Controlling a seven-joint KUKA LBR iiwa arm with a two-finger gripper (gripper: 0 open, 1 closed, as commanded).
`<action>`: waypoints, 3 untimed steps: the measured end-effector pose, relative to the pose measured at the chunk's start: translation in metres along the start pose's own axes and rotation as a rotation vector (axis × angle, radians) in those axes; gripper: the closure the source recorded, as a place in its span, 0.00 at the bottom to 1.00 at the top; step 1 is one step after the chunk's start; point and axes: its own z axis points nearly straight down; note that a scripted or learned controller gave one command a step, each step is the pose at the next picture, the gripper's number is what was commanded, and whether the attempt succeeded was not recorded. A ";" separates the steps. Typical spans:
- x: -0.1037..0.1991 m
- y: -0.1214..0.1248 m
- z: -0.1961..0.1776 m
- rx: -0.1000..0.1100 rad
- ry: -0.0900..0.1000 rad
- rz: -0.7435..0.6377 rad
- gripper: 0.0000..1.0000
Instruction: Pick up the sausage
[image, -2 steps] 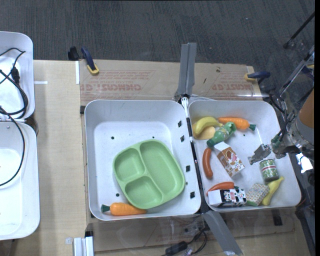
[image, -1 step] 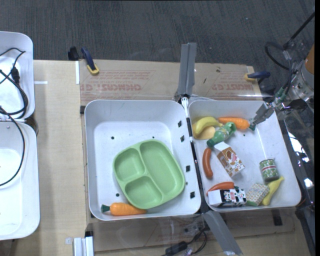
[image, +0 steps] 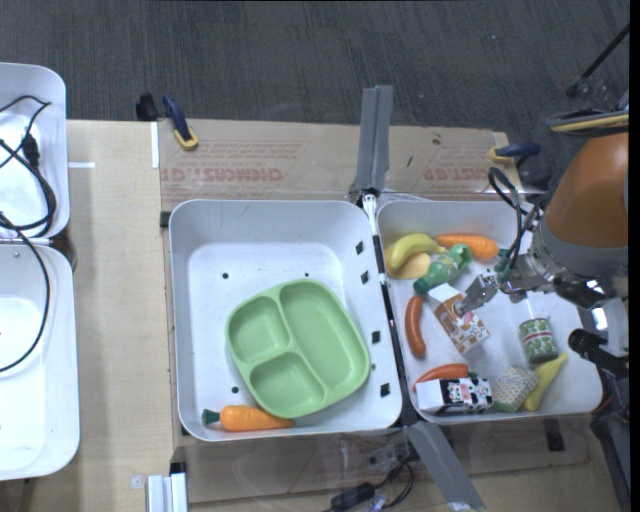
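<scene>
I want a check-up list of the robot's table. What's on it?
Surface: two white bins on a bench.
Job's things: sausage lying in the right bin, untouched.
Clutter: green divided plate and carrot in the left bin; banana, green bottle, can, toy van in the right.
Grippers: gripper above the right bin.
Cables: black cables at far left.
Surroundings: dark floor.
</scene>
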 end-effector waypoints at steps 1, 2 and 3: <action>0.035 -0.037 0.068 -0.009 -0.004 -0.008 0.00; 0.040 -0.051 0.073 -0.001 0.001 0.217 0.00; 0.039 -0.007 0.073 0.000 -0.001 0.394 0.00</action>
